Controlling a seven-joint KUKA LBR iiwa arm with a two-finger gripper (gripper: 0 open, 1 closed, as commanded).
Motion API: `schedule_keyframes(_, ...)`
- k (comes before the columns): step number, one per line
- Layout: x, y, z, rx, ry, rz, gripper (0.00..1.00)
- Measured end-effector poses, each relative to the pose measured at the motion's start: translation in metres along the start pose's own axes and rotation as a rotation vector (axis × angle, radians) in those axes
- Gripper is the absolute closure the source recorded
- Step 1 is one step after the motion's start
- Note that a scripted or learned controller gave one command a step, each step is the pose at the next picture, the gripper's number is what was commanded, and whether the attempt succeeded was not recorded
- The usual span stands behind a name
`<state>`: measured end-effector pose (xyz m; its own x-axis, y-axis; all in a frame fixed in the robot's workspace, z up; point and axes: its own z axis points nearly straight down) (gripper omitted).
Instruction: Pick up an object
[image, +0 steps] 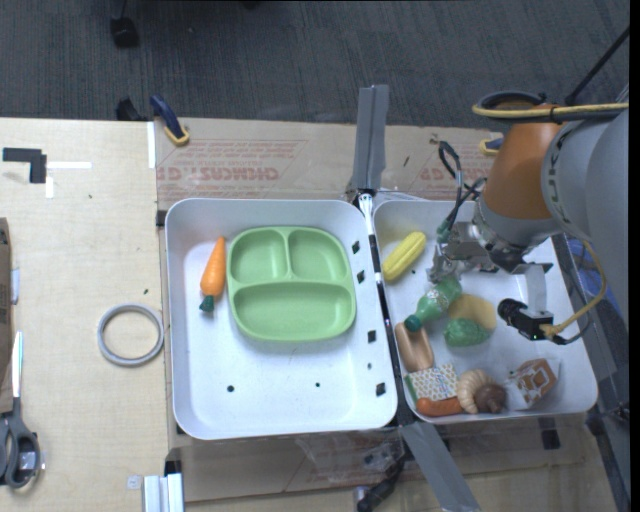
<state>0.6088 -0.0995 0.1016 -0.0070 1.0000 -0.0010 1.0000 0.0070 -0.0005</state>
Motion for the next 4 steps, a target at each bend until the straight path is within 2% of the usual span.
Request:
schedule_keyframes(1, 0.04, 0.051, -0.091, -0.002, -0.001, -0.05, 1.0)
schedule_keyframes(2, 0.04, 0.051, -0.09, -0.001, -0.001, -0.05, 0.0)
schedule_keyframes(3, 0.002, 0.012, -0.011, -0.011, 0.003, -0.132, 0.0)
schedule_keyframes(4, 0.006, 0.01, -0.002, -0.021, -0.003, -0.239, 0.0)
